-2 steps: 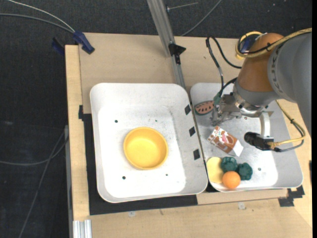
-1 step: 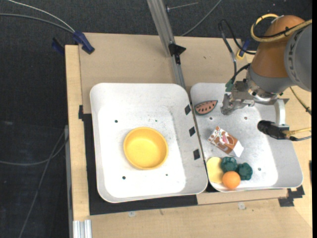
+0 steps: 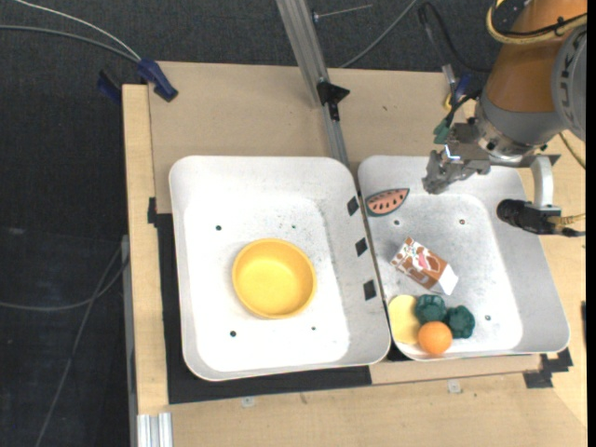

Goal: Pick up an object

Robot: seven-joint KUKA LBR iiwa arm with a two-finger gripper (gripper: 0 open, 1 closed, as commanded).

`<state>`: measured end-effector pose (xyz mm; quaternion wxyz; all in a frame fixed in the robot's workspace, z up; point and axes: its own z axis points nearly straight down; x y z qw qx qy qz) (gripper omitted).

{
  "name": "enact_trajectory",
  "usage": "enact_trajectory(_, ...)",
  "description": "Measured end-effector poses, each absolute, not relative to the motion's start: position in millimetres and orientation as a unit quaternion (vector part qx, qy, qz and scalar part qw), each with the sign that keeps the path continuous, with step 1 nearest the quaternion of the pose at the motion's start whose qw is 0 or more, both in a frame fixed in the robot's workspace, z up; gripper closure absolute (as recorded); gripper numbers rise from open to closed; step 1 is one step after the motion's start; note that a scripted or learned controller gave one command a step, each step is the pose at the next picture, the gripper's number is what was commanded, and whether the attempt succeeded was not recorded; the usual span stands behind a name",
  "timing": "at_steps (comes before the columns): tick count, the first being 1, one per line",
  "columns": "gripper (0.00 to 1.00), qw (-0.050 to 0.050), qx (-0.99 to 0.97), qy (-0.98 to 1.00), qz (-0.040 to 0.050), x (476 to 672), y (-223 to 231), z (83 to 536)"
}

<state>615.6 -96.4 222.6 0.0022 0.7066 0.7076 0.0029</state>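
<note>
Currently: gripper (image 3: 441, 181) hovers at right bin (image 3: 521, 277) far edge, grip state indeterminate, nothing seen held | nearest object: watermelon slice (image 3: 386, 200), just left of gripper, near far-left corner, long axis roughly left-right | carton (image 3: 424, 265) mid-bin, farther.

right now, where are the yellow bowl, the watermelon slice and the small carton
yellow bowl (image 3: 273, 277), camera view, middle of its inside
watermelon slice (image 3: 386, 200), camera view, red flesh at its middle
small carton (image 3: 425, 265), camera view, its brown top face
</note>
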Motion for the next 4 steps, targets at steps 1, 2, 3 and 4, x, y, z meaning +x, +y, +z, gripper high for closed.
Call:
enact_trajectory(1,1.00,0.002,0.707,0.708,0.0023,616.9,-96,240)
enact_trajectory(2,1.00,-0.004,0.705,0.709,-0.0005,619.4,-44,233)
enact_trajectory(3,1.00,0.000,0.705,0.709,0.0017,637.0,16,227)
enact_trajectory(4,1.00,0.000,0.705,0.709,0.0024,642.6,77,240)
